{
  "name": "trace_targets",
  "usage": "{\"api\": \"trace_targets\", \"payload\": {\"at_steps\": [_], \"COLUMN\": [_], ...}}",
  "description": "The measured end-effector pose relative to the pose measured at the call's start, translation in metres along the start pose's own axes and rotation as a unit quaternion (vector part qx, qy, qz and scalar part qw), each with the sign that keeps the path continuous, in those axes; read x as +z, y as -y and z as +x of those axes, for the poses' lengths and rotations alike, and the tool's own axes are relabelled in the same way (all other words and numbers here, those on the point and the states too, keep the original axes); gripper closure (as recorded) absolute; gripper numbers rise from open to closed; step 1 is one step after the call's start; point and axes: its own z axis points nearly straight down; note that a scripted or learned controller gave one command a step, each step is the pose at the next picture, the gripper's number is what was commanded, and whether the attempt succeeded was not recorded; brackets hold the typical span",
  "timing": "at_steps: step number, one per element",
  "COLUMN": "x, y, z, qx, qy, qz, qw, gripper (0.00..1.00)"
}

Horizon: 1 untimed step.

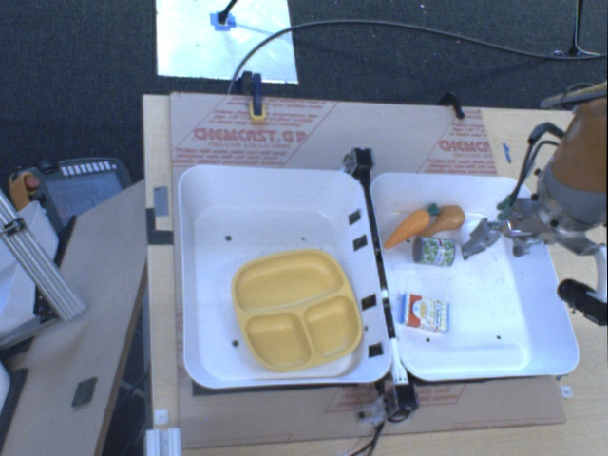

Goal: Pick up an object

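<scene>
In the right bin (541,350) an orange carrot (408,226) with a green tip lies beside a second orange vegetable (446,218) near the back left. A small green-labelled can (435,251) lies just in front of them. Closer to the front sits a small red, white and blue carton (424,313). My gripper (500,240) hangs over the right bin, to the right of the can and apart from it. Its two grey fingers (478,237) stand spread and open, with bare bin floor between them.
The left bin (209,217) bears a yellow three-compartment tray (294,307). A black divider clip strip (370,255) runs between the bins. The arm's orange band (581,150) rises at the right edge, and a black part (581,297) juts over the right bin's rim.
</scene>
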Motion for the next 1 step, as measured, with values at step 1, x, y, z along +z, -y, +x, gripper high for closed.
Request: {"api": "trace_targets", "payload": {"at_steps": [1], "x": [-0.0072], "y": [-0.0028], "z": [0.0004], "qx": [-0.002], "qy": [0.001], "qz": [-0.006], "qw": [1.0], "gripper": [0.0]}}
